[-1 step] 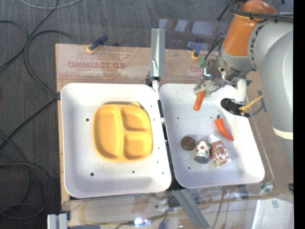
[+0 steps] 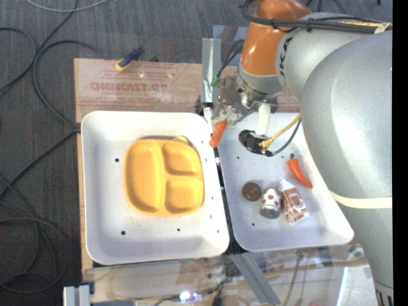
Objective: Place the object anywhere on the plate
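Observation:
A yellow plate (image 2: 164, 174) with three compartments lies in the left white bin (image 2: 102, 234). My gripper (image 2: 221, 121) hangs over the wall between the two bins, near their far end. It is shut on a small orange carrot-shaped object (image 2: 217, 134), which points down from the fingers. The object sits just right of the plate's far right corner, above the bin edge and apart from the plate.
The right bin (image 2: 331, 234) holds a second orange carrot-like piece (image 2: 299, 171) by its right wall, a brown disc (image 2: 252, 191), a small can (image 2: 271, 203) and a red-and-white carton (image 2: 294, 205). The arm's grey body covers the right side.

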### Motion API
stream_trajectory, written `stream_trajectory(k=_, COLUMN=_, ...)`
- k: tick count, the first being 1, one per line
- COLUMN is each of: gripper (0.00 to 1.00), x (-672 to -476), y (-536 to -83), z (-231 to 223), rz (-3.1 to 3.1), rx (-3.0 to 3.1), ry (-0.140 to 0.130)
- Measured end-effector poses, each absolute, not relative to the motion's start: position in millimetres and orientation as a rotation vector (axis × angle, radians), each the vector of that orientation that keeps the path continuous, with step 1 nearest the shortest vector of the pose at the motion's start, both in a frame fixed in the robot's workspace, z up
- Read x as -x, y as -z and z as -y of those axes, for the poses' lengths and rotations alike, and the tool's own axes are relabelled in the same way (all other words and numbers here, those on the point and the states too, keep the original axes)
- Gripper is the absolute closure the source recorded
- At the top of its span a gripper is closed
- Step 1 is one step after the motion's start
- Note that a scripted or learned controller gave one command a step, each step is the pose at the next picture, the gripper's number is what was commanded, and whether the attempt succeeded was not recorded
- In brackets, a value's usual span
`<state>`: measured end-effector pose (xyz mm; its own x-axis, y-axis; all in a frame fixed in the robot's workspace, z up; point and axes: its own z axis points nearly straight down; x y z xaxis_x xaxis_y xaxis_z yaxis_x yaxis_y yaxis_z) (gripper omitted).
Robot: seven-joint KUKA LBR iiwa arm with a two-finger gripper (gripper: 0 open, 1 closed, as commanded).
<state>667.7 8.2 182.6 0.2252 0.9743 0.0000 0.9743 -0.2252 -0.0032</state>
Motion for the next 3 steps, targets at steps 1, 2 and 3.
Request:
stream_trajectory(k=1, gripper=0.00, x=-667.7, y=-183, z=-8, rz=1.954, rx=2.457, ry=-0.004)
stream_trajectory(k=2, gripper=1.00, x=-667.3, y=-191, z=-10, rz=1.955, rx=2.452, ry=-0.008)
stream_trajectory(k=3, gripper=1.00, x=-603.4, y=-184, z=-76, rz=2.252, rx=2.184, ry=-0.003)
